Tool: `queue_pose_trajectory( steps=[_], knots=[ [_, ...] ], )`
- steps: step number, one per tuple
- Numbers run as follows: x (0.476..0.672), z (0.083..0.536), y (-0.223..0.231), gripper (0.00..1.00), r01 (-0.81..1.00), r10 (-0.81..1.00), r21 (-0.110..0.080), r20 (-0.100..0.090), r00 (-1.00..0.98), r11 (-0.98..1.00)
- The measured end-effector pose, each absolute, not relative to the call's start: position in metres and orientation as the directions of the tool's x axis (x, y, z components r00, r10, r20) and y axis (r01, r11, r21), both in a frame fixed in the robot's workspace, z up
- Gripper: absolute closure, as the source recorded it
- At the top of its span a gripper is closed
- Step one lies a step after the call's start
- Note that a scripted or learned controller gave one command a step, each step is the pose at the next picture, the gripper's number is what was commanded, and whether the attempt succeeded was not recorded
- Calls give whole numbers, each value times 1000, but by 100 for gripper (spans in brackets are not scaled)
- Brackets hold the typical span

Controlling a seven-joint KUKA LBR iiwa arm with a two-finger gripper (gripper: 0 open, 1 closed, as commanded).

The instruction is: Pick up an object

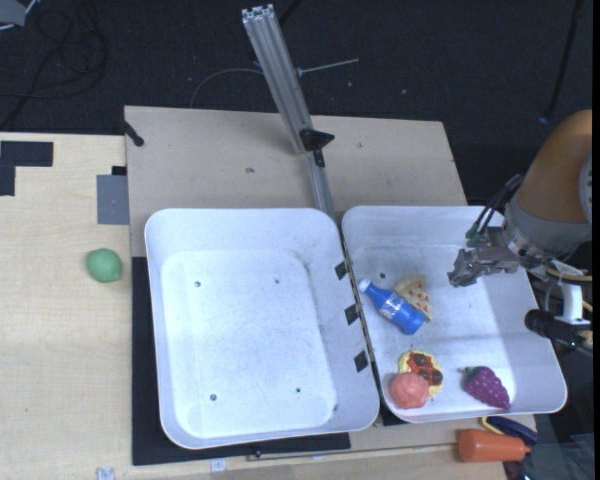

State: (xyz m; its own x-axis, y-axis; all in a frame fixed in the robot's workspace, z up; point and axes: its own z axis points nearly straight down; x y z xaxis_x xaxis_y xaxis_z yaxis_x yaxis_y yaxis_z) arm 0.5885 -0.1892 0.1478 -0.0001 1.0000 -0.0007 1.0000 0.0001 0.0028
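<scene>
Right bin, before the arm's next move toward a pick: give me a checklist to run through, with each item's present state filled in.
1. Objects available in the right bin: ok. Blue bottle, waffle-like piece, red fruit, purple grapes lie inside.
2. Tool over the right bin: ok, above bare floor right of the bottle.
3. Tool carrying nothing: ok, no object shows between its fingers.
4. Finger opening wide enough for a pick: cannot tell, too small and dark.
5. Target separated from neighbours: not ok for the bottle, which touches the waffle-like piece; ok for the grapes, which lie apart.
6. Height of tool above the bin floor: cannot tell from this slanted view.
</scene>
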Motion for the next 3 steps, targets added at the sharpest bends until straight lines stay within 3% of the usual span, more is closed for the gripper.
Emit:
queue_pose_trajectory(
  steps=[1, 2, 3],
  knots=[
    [599, 202, -185, 100, 1000, 1000, 5, -1, 0, 0],
    [599, 217, -186, 100, 1000, 1000, 1, 0, 1, -1],
    [595, 218, -128, 100, 1000, 1000, 0, 1, -4, 4]
  ],
)
